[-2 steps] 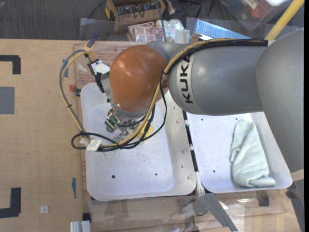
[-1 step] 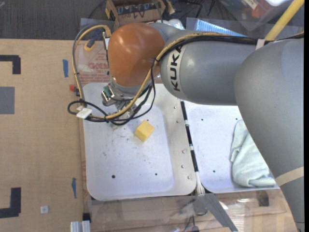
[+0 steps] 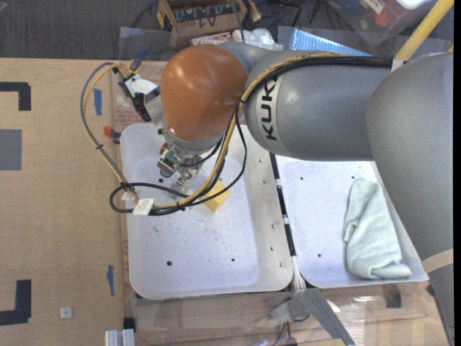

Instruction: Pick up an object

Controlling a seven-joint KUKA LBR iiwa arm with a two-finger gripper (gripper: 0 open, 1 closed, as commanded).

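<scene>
A small yellow object [image 3: 217, 198] lies on the floor of the left bin [image 3: 194, 265], partly covered by the arm's cables. My gripper [image 3: 178, 170] hangs below the orange wrist over the upper middle of that bin, just left of and above the yellow object. The wrist and cables hide most of it. A pale green folded cloth [image 3: 369, 231] lies in the right bin [image 3: 324, 193], along its right side.
Yellow and black cables loop from the wrist out over the left bin's left rim [image 3: 124, 193]. The grey arm spans the top of the right bin. A wooden bench [image 3: 57, 215] stretches to the left. Clutter and a cardboard box [image 3: 202, 13] sit behind.
</scene>
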